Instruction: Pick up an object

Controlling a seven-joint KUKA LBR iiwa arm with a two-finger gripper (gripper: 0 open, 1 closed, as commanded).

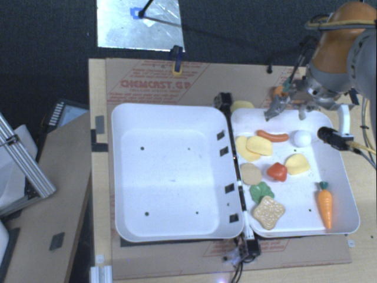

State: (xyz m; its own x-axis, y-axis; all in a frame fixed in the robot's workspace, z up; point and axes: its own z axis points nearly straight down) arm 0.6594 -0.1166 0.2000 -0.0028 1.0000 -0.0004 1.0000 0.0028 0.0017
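The arm reaches in from the right and holds its gripper above the far edge of the right bin, fingers spread with nothing between them. The left bin sits alongside. Every candidate object lies in the right bin, crowded together: a carrot near the right wall, a cracker-like piece at the near edge, a yellow wedge touching the sausage, a tomato, a white egg. The likely trouble is the crowding: a descent onto the sausage could catch the wedge beside it, and the smooth, round egg could roll out of closing fingers. Starting so near the far wall, a finger might also strike the rim.
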